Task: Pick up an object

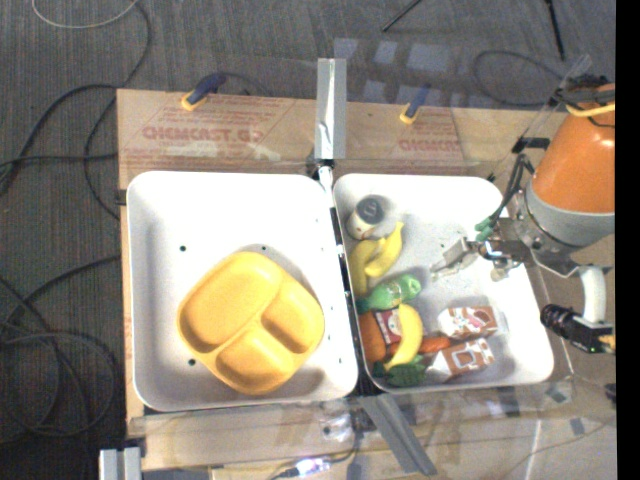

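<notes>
Gripper (455, 255) low over bare floor of right bin (520, 373), fingers look spread and holding nothing, though small and blurred. Pickable clutter packed at 6 to 9 o'clock of that bin: bananas (378, 253), green bottle (392, 292), two cartons (470, 338); yellow tray (252, 320) alone in left bin (150, 268). Risk: closing on air here, or clipping neighbours and slipping off the tight pile.

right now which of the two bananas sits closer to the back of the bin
The banana under the grey-capped bottle; the other banana lies nearer the front, by the cartons.
</notes>
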Controlling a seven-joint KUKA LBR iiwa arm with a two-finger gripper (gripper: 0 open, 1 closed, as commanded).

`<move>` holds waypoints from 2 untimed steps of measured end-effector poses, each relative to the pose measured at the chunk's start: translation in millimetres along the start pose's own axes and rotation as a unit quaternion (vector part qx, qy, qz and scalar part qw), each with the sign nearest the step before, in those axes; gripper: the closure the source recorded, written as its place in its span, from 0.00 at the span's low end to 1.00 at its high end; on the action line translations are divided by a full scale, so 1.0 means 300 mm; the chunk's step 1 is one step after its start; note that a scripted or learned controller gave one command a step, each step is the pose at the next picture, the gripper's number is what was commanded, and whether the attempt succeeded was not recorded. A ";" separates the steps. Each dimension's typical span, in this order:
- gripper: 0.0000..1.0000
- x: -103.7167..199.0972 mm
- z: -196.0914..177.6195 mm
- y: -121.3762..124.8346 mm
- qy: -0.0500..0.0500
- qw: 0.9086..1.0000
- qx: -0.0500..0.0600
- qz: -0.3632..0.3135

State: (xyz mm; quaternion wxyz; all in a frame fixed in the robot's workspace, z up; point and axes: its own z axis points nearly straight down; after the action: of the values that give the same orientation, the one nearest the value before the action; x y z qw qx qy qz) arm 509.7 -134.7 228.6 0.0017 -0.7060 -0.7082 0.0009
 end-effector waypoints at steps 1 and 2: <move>0.00 -0.081 0.403 -0.064 -0.002 0.999 -0.006 -0.044; 0.00 -0.060 0.453 0.042 0.000 1.000 -0.007 -0.014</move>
State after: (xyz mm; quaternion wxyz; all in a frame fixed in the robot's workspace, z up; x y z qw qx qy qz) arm 521.9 -152.4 92.8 -0.0034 -0.6960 -0.7180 -0.0038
